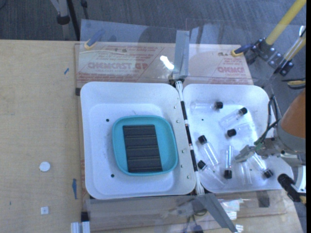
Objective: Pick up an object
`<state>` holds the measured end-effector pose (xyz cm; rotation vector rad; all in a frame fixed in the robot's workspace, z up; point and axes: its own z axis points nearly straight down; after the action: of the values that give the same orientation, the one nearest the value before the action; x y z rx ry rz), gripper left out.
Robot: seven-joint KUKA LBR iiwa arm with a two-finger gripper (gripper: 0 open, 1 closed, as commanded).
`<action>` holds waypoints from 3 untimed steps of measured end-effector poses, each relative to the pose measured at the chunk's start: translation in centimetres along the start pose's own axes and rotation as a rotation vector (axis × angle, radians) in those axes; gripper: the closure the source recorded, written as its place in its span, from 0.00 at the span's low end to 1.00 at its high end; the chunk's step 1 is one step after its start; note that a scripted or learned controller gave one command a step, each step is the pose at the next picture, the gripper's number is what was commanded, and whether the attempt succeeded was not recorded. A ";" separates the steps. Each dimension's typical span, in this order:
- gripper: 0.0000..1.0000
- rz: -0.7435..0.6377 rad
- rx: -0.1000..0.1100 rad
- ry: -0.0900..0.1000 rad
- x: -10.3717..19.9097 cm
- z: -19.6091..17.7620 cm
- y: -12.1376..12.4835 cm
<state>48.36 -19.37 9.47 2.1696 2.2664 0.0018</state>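
From my feed the gripper (247, 153) hangs over the right bin (260, 95) around 4 o'clock, fingers spread a little with nothing between them, clear vials (209, 153) scattered underneath, teal tray (118, 135) left.

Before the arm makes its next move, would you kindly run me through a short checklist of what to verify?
1. Targets present: several clear vials with black caps lie in the right bin, such as one vial: ok.
2. Hand over the right bin, near the vials: ok.
3. A vial between the hand's fingers: cannot tell.
4. Vials lie apart enough to single one out: ok for most, the lower ones crowd together.
5. Left bin holds a teal tray, away from the hand: ok.
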 end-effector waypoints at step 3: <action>1.00 -0.080 -0.006 -0.001 0.4 -0.2 0.7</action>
<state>49.00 -18.96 9.72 2.0743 2.3471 0.0065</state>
